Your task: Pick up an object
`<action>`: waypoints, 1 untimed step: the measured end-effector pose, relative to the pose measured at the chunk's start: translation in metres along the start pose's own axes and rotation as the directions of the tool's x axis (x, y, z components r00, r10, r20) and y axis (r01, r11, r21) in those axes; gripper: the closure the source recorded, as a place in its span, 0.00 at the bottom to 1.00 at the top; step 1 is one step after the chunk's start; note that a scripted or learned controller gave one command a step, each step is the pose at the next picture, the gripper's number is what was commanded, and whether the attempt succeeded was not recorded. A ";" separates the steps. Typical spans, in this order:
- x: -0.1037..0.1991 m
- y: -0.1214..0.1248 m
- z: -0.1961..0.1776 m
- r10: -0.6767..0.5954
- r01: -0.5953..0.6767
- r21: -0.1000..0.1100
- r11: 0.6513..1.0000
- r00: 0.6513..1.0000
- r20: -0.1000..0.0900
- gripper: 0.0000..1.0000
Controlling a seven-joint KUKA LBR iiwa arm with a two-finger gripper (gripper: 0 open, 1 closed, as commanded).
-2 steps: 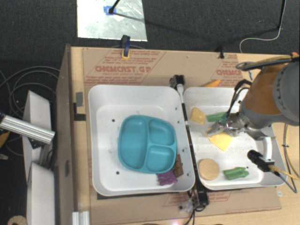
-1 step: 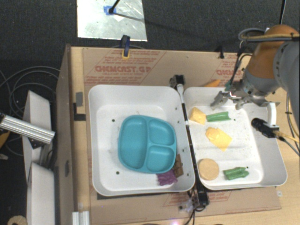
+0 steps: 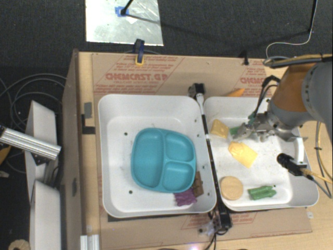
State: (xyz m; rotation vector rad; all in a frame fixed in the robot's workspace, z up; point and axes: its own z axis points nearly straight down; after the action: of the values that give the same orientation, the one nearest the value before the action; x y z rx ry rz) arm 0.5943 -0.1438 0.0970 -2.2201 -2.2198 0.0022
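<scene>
Starting nearest the camera, a green piece (image 3: pixel 261 192) and a tan disc (image 3: pixel 232 187) are being left along the near wall of the right bin (image 3: pixel 304 191). Farther in, a yellow block (image 3: pixel 243 154) is lying mid-bin, just beneath the gripper (image 3: pixel 250 130), which is being held low over it, presumably so that a nearby object can be picked. Whether anything is being gripped cannot be told. Beyond the gripper, a second yellow piece (image 3: pixel 219 128) is lying beside the bin's left wall.

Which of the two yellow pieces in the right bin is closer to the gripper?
The smaller yellow wedge by the bin's left wall, level with the gripper. The larger yellow chunk lies lower, toward the bin's middle.
</scene>
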 end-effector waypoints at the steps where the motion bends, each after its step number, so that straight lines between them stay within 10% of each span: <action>1: 0.013 -0.033 0.007 0.001 -0.001 -0.021 1.000 1.000 0.004 0.00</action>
State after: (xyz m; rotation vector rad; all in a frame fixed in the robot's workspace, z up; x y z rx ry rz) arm 0.5614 -0.1305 0.0903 -2.2341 -2.2313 -0.0165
